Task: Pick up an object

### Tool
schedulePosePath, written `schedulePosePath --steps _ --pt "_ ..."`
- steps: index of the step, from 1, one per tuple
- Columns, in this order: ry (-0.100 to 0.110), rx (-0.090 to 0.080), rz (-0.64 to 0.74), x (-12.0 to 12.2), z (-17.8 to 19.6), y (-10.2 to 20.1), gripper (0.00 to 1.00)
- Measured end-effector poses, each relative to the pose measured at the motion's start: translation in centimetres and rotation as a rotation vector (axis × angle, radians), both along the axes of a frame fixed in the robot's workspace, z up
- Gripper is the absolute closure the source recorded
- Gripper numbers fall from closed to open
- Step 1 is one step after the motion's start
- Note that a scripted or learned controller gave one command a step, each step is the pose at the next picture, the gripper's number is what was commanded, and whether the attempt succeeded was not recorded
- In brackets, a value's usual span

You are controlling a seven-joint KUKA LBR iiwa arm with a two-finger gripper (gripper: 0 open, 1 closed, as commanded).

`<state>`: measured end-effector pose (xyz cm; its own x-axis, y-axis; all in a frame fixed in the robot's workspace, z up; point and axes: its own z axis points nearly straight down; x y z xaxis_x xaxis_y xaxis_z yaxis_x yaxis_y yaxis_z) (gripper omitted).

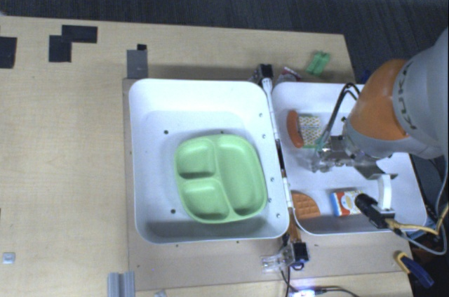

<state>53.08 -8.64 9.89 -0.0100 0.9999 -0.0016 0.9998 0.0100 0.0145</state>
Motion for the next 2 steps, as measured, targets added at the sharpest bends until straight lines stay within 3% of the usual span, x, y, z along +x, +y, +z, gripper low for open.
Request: schedulePosePath --steps 1,2 --pt "0.001 0.0 0.0 0.0 0.0 0.0 0.0" --pt "0.009 0.0 -0.005 7.2 -1.3 -5.3 0.0"
